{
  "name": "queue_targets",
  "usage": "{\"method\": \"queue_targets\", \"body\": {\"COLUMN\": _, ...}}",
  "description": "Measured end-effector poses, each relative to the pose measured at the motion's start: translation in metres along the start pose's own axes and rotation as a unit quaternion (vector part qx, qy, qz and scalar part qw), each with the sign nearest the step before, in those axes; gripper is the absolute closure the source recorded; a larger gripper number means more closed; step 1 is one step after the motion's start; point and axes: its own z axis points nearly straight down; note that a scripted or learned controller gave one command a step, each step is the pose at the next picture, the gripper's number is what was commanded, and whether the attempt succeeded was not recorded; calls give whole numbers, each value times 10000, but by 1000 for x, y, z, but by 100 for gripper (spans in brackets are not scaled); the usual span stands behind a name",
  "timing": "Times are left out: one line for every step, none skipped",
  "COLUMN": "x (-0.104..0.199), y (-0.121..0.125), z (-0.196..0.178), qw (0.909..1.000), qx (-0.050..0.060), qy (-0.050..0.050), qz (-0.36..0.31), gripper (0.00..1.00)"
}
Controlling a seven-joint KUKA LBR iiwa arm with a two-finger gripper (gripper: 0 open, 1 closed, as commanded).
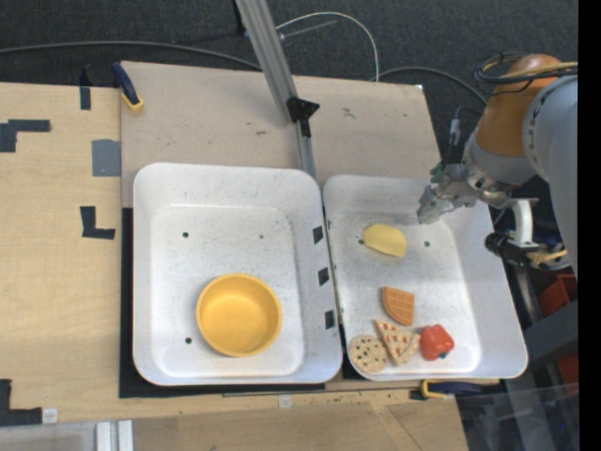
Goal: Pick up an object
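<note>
Yellow is showing twice: a bowl [238,314] is sitting in the left bin [150,252], and a pale lump [385,241] is lying in the right bin [488,318]. The gripper [434,205] is hanging over the right bin's far edge, just right of the lump and apart from it; it is gripping nothing. Nearer than the lump, a waffle piece [398,304], a pizza slice [396,343], a cracker [367,352] and a red pepper [435,342] are lying clustered.

cam: overhead, fixed | slanted down | covers both bins [141,252]
</note>
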Motion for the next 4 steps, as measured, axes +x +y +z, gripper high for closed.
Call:
{"method": "queue_targets", "body": {"x": 3, "y": 6, "z": -63, "qw": 10000, "qx": -35, "qy": -3, "qz": 10, "gripper": 100}}
{"method": "queue_targets", "body": {"x": 1, "y": 3, "z": -126, "qw": 10000, "qx": -35, "qy": -4, "qz": 14, "gripper": 100}}
{"method": "queue_targets", "body": {"x": 1, "y": 4, "z": -180, "qw": 10000, "qx": -36, "qy": -4, "qz": 12, "gripper": 100}}
{"method": "queue_targets", "body": {"x": 45, "y": -7, "z": -176, "qw": 10000, "qx": -5, "qy": 8, "qz": -4, "gripper": 100}}
